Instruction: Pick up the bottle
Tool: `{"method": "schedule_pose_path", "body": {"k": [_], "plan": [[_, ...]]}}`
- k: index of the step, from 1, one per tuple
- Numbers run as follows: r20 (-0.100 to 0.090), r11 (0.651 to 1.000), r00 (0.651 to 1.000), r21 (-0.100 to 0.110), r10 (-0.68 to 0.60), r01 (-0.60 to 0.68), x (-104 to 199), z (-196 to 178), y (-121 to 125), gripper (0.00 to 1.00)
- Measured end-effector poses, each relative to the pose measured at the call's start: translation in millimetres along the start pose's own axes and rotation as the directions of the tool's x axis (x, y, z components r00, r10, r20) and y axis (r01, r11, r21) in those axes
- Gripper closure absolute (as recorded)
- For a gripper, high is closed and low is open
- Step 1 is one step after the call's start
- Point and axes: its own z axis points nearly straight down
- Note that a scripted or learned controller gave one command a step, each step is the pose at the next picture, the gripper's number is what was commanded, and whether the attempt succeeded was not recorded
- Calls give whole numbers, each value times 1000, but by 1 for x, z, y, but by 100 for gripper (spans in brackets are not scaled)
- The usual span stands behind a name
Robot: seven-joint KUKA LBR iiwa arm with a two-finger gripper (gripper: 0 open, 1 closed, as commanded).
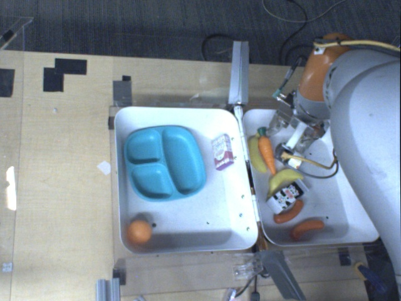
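In the right bin point(351, 221), a pale yellow-green object that looks like a small bottle point(254, 155) lies lengthwise against the left wall. An orange carrot point(267, 154) with a green top lies right beside it. My gripper point(287, 138) hangs over the upper middle of this bin, just right of the carrot. Its two light-grey fingers point(276, 126) are spread and point down-left, with nothing between them. The bottle lies a short way to the gripper's left, apart from it.
A yellow banana point(285, 179) lies over a black-and-white box point(287, 197), with two red sausages point(307, 227) below them. The left bin point(188, 234) holds a blue divided plate point(165, 162), a small carton point(222, 152) and an orange point(140, 232). A yellow cable loops near the gripper.
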Motion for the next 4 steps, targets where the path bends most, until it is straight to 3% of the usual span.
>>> {"method": "schedule_pose_path", "body": {"k": [1,2,3,4], "plan": [[-8,989,990,14,144,-144,-30,1,21,0],[-6,964,964,0,266,-266,-19,1,10,0],[-12,876,876,8,483,-483,-34,2,20,0],[-16,987,987,-4,161,-161,-28,1,2,0]]}}
